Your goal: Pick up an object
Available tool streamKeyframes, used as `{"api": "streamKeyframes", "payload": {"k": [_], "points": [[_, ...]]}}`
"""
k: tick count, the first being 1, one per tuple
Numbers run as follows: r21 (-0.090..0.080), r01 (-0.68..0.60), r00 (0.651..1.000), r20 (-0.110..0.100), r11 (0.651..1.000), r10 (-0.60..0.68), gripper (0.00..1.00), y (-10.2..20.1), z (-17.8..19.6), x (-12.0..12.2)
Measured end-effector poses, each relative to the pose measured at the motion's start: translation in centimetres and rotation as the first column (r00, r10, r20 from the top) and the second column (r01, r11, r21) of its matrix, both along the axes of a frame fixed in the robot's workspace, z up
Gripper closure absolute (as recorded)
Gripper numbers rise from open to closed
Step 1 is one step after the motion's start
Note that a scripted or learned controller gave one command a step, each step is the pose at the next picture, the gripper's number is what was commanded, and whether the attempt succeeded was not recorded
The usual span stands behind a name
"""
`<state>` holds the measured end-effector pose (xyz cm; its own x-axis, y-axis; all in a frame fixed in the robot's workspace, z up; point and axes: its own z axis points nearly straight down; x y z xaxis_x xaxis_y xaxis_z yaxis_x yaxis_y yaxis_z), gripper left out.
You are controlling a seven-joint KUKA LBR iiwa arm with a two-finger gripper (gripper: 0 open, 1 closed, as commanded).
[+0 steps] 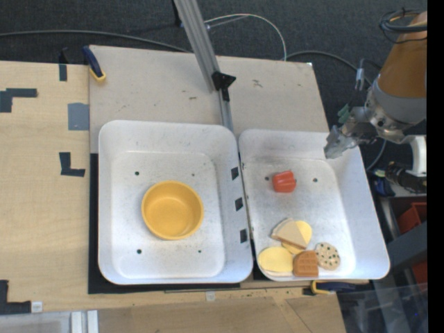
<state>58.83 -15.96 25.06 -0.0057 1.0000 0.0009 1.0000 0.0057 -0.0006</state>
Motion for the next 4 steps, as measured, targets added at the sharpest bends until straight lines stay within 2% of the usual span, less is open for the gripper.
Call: {"api": "streamKeyframes", "payload": {"k": [1,3,4], "points": [[0.001,-0.001,1.0,0.0,1.0,0.001,1.0,4.7,0.0,1.4],[0.0,-0.001,1.0,-0.003,1.0,0.001,1.0,16.1,-2.3,2.9],[0.001,-0.002,1.0,0.0,1.0,0.002,1.0,21.5,-1.3,3.7]]}}
